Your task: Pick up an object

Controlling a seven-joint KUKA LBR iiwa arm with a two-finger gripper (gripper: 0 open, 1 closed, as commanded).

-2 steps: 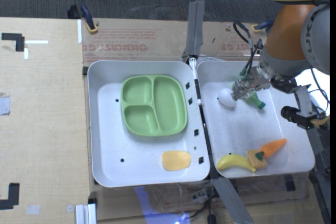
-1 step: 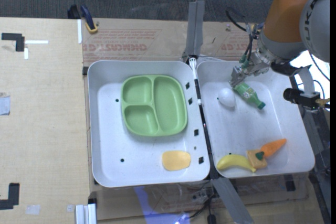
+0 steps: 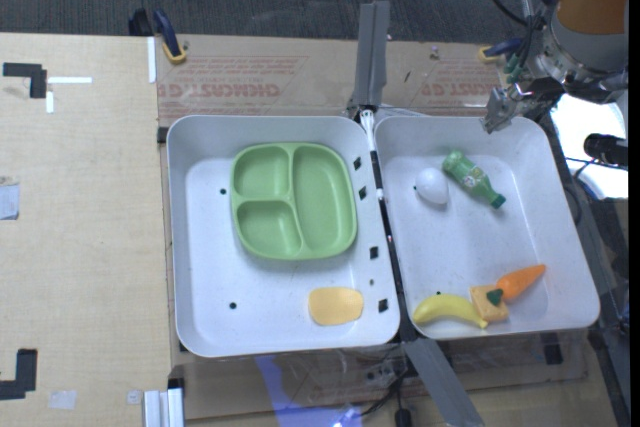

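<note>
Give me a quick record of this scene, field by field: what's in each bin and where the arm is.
left bin: green divided plate; flat yellow piece near the front
right bin: green bottle lying beside a white egg; banana, carrot and a small orange-yellow piece at the front
gripper: over the right bin's back right corner, nothing seen held
jaws: state unclear

Two bins sit side by side on a bench. The left bin (image 3: 190,245) holds a divided plate (image 3: 294,202) toward the back and a chip (image 3: 335,306) near the front. The right bin (image 3: 560,215) holds an egg (image 3: 432,186) beside a bottle (image 3: 472,179) at the back, with a banana (image 3: 447,311) and a carrot (image 3: 518,283) at the front.
</note>
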